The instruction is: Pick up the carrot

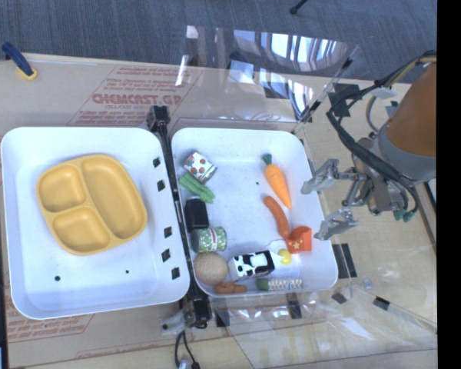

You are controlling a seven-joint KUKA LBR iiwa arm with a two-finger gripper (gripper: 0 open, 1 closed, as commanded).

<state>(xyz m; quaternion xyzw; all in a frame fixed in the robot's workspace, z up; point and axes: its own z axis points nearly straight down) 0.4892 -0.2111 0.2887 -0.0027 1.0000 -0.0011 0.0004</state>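
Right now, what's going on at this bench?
The KUKA arm sits right of the bins, its gripper open, holding nothing, just outside the right bin's rim. The carrot lies untouched in that bin among other toy items. A yellow divided plate sits in the left bin.

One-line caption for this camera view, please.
Open pincer hovers outside the right bin, carrot untouched inside; yellow plate in left bin.
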